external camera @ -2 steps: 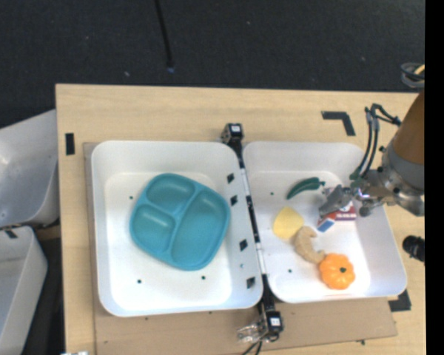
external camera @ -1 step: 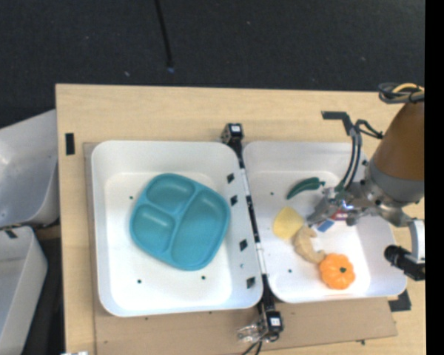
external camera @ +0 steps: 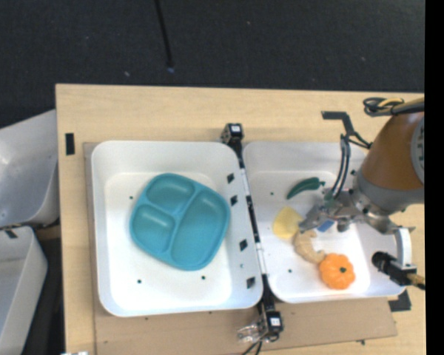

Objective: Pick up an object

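Note:
My gripper [external camera: 324, 218] hangs low in the right bin [external camera: 274, 161], under the grey and orange arm coming in from the right. It sits just right of a pale yellow piece [external camera: 285, 222] and above a tan, peanut-shaped object [external camera: 306, 248]. A small blue thing [external camera: 325, 226] shows at the fingertips. A green pepper-like object [external camera: 303, 188] lies up and left of the gripper. An orange pumpkin [external camera: 337, 271] rests near the bin's front right.
The left bin [external camera: 103, 198] holds a blue divided plate [external camera: 180, 221]. A ridge with black clips [external camera: 246, 220] separates the two bins. Cables and a black bracket [external camera: 344, 124] stand behind the right bin. White containers [external camera: 15, 176] sit off the bench at the left.

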`<state>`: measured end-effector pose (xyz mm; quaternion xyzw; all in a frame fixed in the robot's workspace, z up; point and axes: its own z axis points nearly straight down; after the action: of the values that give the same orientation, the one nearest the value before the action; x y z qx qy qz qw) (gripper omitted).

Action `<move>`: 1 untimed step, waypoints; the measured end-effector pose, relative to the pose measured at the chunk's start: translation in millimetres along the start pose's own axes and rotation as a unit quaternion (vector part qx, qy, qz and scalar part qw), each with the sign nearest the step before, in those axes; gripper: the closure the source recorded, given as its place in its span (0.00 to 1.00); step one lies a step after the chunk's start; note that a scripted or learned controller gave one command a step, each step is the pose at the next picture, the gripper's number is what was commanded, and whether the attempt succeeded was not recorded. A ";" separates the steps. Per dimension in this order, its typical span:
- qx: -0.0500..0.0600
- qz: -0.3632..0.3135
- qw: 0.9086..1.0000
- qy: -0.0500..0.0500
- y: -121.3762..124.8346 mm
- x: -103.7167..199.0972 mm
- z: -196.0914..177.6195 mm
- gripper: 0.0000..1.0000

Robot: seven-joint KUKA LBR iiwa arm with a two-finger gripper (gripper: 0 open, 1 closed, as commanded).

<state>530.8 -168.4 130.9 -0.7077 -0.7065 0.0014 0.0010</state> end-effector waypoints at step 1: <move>-0.001 0.000 1.000 0.000 -0.1 -0.9 31.9 0.00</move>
<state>530.5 -169.3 99.1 -0.7080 -0.7062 0.0009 0.0005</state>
